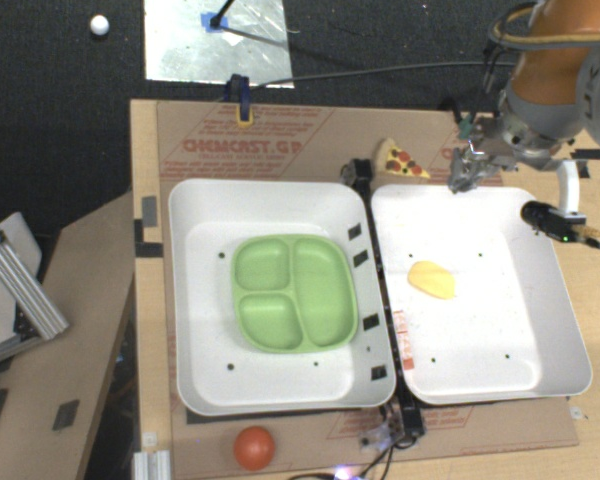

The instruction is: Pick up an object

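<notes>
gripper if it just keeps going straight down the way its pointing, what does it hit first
Probably the back rim of the right bin. The gripper hangs pointing down over that edge, well apart from the yellow object nearer the bin's middle. Depth is hard to judge from this slanted view, so it could land just inside on the bin floor.

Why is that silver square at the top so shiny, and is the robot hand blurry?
In the camera view, the foil sheet catches the light and glares in pale patches; the bins look bright white with soft shadows along their walls; the gripper is small and a bit fuzzy, so its details are hard to read.
</notes>
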`<state>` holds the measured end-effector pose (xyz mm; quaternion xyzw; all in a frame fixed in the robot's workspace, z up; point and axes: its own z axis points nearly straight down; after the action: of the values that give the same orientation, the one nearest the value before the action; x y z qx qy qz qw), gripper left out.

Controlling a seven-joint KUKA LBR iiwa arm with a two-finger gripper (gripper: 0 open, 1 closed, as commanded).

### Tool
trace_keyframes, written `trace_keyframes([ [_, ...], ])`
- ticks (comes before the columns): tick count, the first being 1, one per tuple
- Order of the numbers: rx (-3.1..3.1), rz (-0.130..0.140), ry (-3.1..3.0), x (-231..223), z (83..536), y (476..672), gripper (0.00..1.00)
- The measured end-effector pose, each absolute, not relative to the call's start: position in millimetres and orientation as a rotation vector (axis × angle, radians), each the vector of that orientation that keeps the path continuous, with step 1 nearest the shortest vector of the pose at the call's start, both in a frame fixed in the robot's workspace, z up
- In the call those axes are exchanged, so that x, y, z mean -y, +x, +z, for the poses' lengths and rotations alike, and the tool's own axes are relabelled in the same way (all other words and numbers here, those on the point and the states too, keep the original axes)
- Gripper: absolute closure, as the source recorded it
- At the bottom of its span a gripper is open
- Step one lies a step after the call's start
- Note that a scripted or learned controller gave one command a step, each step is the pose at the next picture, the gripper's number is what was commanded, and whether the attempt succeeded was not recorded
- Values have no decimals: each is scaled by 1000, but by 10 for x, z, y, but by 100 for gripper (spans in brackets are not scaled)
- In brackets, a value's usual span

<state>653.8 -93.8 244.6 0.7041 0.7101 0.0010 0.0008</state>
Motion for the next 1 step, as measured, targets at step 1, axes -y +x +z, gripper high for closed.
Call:
trace_keyframes([
  [1,-2233,3,2211,327,2355,6407,100],
])
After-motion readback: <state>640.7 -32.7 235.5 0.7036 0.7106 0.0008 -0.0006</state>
